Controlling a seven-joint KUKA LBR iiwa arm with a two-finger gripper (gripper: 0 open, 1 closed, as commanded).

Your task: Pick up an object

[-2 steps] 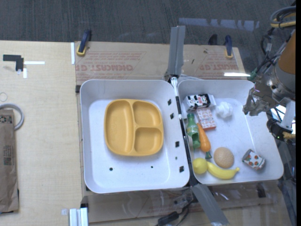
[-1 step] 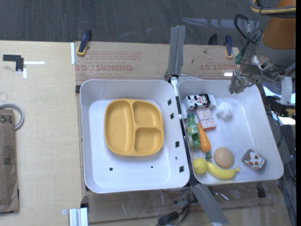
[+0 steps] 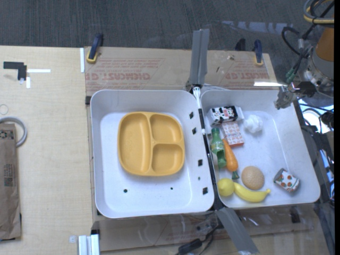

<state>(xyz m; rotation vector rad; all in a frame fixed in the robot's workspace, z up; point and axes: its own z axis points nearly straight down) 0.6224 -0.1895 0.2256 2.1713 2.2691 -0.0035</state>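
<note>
**A:** Camera view from above: what lies in the two bins?

**B:** The left bin (image 3: 103, 158), smooth white plastic with rounded corners, carries a yellow plate (image 3: 151, 143) split into three compartments, matte and softly squared. The right bin (image 3: 297, 142) holds the small things.

**A:** Name them.

**B:** Along its left wall, a green bottle (image 3: 216, 142) lies just beside an orange carrot (image 3: 230, 155), which is long and tapered. Above them sits a black-and-white carton (image 3: 224, 113), and a pink patterned packet (image 3: 232, 134) lies touching the carrot's upper end. A crumpled white wad (image 3: 253, 123) is near the carton. Toward the front, a curved yellow banana (image 3: 251, 194) rests against a round lemon (image 3: 226, 187), with a tan, grainy bun (image 3: 253, 177) touching the banana's back. A small box with red spots (image 3: 287, 180) lies tilted near the right wall, apart from the rest.

**A:** And the jaws?

**B:** The gripper (image 3: 287, 95) hangs over the right bin's far right corner, with the grey arm and orange band above it at the frame's edge. It is dark and small there; I cannot tell whether the jaws are spread or pressed together. Nothing shows between them, and they touch none of the things.

**A:** The tabletop?

**B:** Pale wood (image 3: 42, 142), with brown cardboard (image 3: 138, 68) clamped behind the bins.
</note>
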